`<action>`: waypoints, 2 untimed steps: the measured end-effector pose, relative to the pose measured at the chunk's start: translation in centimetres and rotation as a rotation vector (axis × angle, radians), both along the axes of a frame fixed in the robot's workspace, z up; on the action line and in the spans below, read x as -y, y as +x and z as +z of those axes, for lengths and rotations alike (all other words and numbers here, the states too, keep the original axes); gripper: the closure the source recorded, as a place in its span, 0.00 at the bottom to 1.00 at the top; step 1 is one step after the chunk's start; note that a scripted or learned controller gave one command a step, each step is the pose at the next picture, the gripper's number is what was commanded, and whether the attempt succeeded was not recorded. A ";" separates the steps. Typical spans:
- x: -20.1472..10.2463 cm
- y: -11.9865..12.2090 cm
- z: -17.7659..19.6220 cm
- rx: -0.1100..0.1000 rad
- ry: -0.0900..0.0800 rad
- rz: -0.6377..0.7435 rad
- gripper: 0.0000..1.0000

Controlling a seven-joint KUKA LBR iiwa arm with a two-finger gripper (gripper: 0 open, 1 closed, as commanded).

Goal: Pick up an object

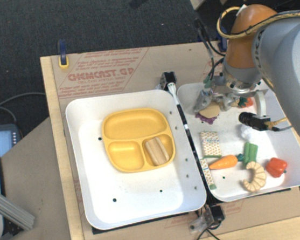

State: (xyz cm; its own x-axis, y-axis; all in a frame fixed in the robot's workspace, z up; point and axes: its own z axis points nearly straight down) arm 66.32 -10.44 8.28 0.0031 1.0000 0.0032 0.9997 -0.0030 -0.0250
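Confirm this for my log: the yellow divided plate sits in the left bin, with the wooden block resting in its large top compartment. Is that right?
Not quite. The yellow divided plate does sit in the left bin, but the wooden block rests in the plate's small lower right compartment, not the large top one. The camera view shows this.

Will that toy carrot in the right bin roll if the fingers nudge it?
The carrot looks tapered and smooth, probably hard plastic, so it would likely roll or pivot in an arc. It seems light. The green piece beside its top might stop it.
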 end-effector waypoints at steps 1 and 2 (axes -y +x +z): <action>0.1 0.0 1.0 0.005 -0.003 0.001 1.00; -8.0 -7.8 10.7 0.025 0.002 0.010 1.00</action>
